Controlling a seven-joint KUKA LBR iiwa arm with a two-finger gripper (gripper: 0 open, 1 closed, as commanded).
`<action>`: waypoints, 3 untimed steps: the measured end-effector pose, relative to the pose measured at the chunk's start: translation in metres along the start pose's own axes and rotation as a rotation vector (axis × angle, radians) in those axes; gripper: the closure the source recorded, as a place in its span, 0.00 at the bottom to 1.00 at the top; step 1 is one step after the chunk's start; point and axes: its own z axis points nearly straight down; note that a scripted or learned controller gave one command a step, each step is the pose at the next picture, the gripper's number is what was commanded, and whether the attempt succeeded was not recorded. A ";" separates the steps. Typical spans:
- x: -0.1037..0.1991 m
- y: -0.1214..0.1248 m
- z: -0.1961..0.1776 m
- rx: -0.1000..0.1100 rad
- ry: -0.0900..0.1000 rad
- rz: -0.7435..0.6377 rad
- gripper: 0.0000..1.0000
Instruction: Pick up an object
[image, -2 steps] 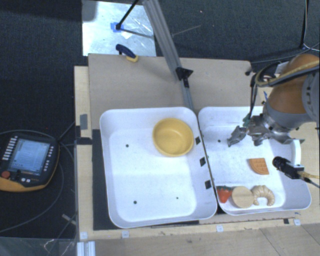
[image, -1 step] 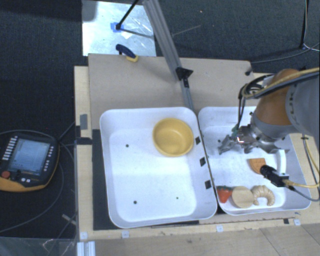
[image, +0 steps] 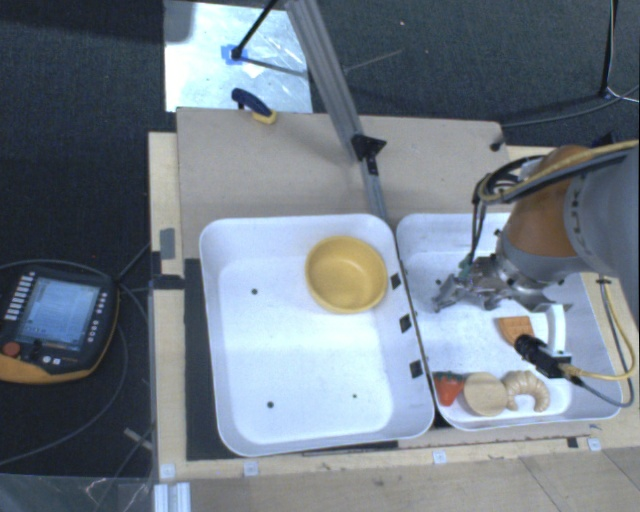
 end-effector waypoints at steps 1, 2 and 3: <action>0.000 0.001 -0.011 -0.002 0.000 0.000 1.00; -0.007 -0.002 -0.057 -0.004 -0.001 0.001 1.00; -0.012 -0.007 -0.116 -0.005 -0.001 0.000 1.00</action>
